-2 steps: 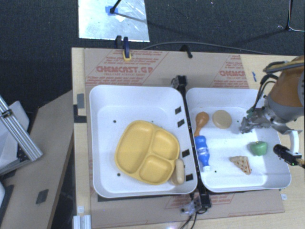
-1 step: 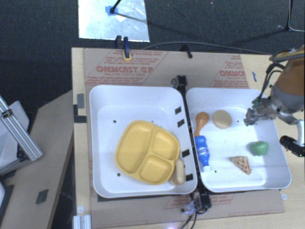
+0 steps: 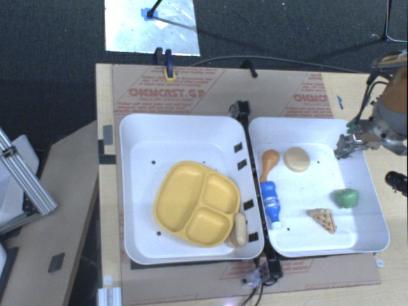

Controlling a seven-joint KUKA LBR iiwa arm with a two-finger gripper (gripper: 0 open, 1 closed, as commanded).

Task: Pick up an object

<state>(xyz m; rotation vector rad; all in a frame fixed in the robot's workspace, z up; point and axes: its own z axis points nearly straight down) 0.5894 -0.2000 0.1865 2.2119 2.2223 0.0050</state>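
At right bin [image 3: 373,190] rim, gripper [image 3: 344,146] blurry, arm cut off

Dark carpet [image 3: 51,56] all around, a shiny foil sheet [image 3: 152,18] lying up top, tan bench [image 3: 76,190] below, aluminium rail [image 3: 25,180] at left.

tray [image 3: 191,199] yellow | bottle [image 3: 270,203] blue | apple [image 3: 347,197] green | bins [image 3: 137,171] white | drumstick [image 3: 269,162] orange

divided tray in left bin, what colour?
Yellow. The divided tray is plain yellow all over, seen clearly in the camera view.
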